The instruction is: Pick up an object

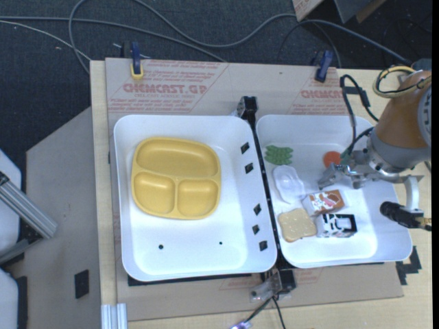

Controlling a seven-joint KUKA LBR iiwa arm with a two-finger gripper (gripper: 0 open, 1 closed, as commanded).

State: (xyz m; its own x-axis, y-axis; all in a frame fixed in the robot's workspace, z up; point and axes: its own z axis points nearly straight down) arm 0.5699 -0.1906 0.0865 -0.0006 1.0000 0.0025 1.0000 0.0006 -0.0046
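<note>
A: Starting at the left. Left bin, with a yellow divided plate lying flat toward its far side. Nothing reaching for it.

B: Crossing the divider now?

A: Crossing. Right bin, far busier. Green leafy piece nearest the divider, a pale translucent piece just below it, then a slice of toast toward the near edge.

B: And further right?

A: An orange-and-white packet just beside the toast, a black-and-white item below it, a small red piece up behind. Gripper low between the red piece and the packet, at the end of the arm coming in from the right.

B: Spread or closed?

A: Cannot tell from this angle. Nothing visibly pinched, though.

B: So which step?

A: Looks like the approach, or the very start of a grasp. Packet the likeliest target, sitting right under the tool.

B: Next move?

A: Probably settling squarely over one item, closing on it alone, then lifting straight up. Tight crowding there, so a real chance of nudging the neighbours or coming up with nothing.
</note>
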